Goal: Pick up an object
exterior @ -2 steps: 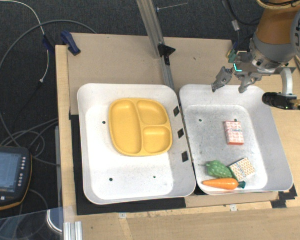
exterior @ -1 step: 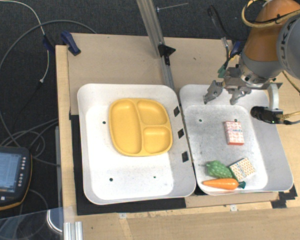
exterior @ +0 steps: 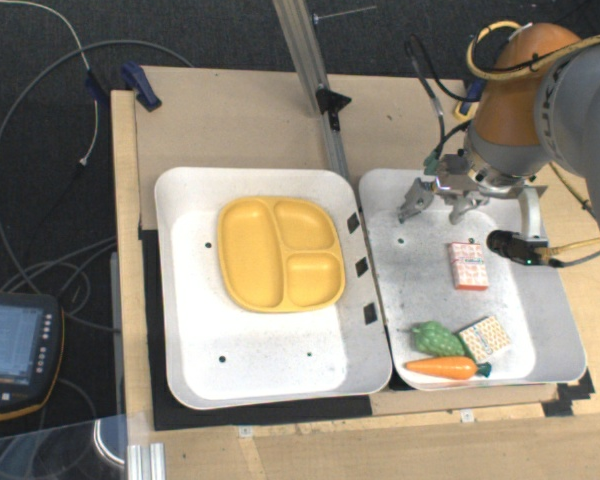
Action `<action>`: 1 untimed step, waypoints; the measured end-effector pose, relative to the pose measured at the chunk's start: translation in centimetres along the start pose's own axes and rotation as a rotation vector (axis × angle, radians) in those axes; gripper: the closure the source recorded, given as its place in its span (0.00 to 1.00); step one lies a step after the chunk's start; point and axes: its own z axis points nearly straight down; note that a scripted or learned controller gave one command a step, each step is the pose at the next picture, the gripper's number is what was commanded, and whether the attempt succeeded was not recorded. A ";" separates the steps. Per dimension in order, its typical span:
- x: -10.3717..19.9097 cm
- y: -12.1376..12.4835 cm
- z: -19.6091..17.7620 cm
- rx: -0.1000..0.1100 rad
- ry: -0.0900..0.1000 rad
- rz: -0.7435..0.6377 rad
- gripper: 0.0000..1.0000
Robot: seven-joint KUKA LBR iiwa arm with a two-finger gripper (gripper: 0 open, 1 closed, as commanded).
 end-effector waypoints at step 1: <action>0.1 -0.1 5.3 0.001 0.000 0.000 0.00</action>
